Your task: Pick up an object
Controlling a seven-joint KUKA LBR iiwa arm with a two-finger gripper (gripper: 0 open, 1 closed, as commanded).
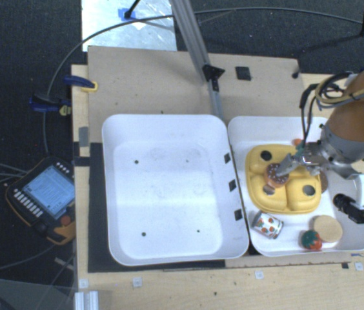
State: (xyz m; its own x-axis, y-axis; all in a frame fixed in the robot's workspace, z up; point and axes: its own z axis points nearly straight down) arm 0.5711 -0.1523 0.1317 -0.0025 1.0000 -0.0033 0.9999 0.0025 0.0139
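Now reaching: grey two-finger gripper [279, 171] low over large yellow moulded plastic block [283, 181], centre of right white bin [240, 192]. Finger spread unclear. Next: confirm closure, lift straight.

A handheld control pendant [43, 199] with a lit screen lies left of the tabletop [169, 82], and blue and yellow clamps [66, 92] grip its left edge.

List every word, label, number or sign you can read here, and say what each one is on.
No text can be read.
Handheld control pad left of the bench: lit screen, content too blurred to read.
Small patterned cup in the right bin: coloured spots, no letters legible.
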